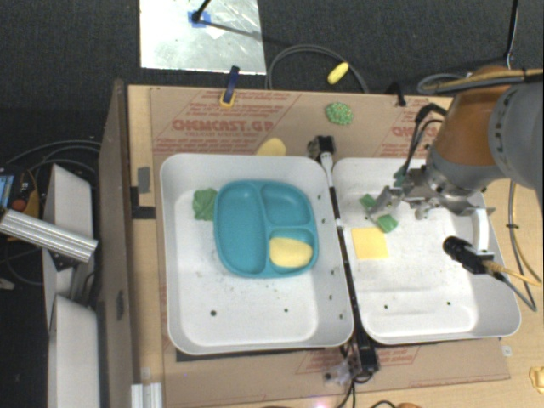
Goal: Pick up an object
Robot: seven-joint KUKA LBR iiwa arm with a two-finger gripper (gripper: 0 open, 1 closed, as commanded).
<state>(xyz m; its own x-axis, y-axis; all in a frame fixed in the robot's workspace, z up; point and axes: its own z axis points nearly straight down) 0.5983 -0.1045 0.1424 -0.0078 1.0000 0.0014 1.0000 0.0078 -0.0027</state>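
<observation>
Cardboard covered the counter (pixel 212 117) under two white bins, and over the right bin (pixel 425 313) the gripper (pixel 384 204) hung near that bin's back-left corner; whether it was spread or pressed together could not be told. A small green object (pixel 387 223) lay just beneath it, beside a yellow square (pixel 370 244). Across the divider, the left bin (pixel 246 313) carried a blue divided tray (pixel 255 223) with a yellow piece (pixel 290 252) inside.

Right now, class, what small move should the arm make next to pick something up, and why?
Probably ease the pincer straight down onto the small green piece, since it hangs just above that piece in the right bin, beside the yellow square.
</observation>
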